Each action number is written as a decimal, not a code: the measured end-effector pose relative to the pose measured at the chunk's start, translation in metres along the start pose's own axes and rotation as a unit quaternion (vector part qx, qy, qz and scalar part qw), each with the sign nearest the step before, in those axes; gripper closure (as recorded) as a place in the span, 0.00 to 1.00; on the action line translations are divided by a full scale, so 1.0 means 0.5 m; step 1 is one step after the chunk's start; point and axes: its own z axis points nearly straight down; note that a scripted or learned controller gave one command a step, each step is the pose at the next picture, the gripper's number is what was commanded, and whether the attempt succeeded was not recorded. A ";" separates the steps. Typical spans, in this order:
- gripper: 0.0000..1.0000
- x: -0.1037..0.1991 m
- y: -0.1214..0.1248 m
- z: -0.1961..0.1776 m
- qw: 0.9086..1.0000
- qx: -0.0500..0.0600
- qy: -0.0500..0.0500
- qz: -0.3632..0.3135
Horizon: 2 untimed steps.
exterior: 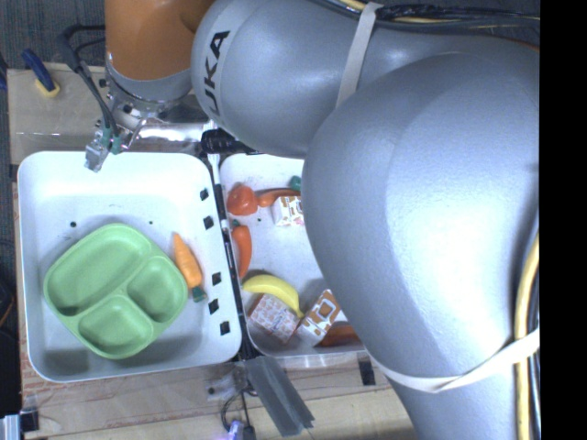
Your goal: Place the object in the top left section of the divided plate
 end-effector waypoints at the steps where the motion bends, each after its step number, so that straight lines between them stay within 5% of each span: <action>1: 1.00 0.010 0.006 -0.008 0.996 -0.001 -0.001 -0.086; 2: 1.00 0.009 0.006 -0.046 0.984 -0.002 -0.003 -0.175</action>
